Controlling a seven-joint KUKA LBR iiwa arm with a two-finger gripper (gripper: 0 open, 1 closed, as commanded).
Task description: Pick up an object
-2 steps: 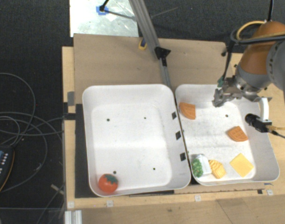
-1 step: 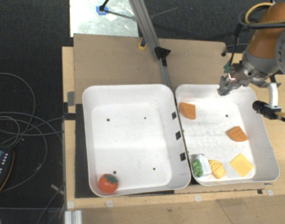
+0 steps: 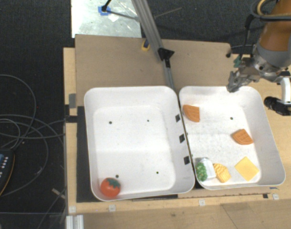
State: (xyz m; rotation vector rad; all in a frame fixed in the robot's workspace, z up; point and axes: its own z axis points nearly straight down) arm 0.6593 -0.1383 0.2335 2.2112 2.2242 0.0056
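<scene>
My tool [image 3: 235, 84] hangs over the far rim of the right bin [image 3: 264, 109], at its back edge, with nothing visibly in its grip; from this high slant I cannot tell how it is set.

Any one object will do. Five lie in the right bin: an orange wedge [image 3: 192, 113] near the dividing wall, a rounded orange-brown piece [image 3: 242, 137] toward the outer side, and along the near edge a flat yellow square [image 3: 246, 168], a small yellow ridged piece [image 3: 222, 172] and a green-and-white item [image 3: 203, 169], the last two touching or nearly so. A red tomato-like ball [image 3: 110, 187] sits alone in the near corner of the left bin [image 3: 131, 142], well apart from me.

They look like toy food, so I judge them light, fairly stiff, smooth-skinned and unlikely to break. The rounded orange-brown piece is my likeliest pick: nearest, lying free, with bare floor all round it. I would close across its narrower span, low on its sides, since a smooth curved top may squirt out. The yellow square lies too flat to pinch easily. The ball would roll. The pair by the near edge crowd each other, so a grasp there risks catching both or neither.
</scene>
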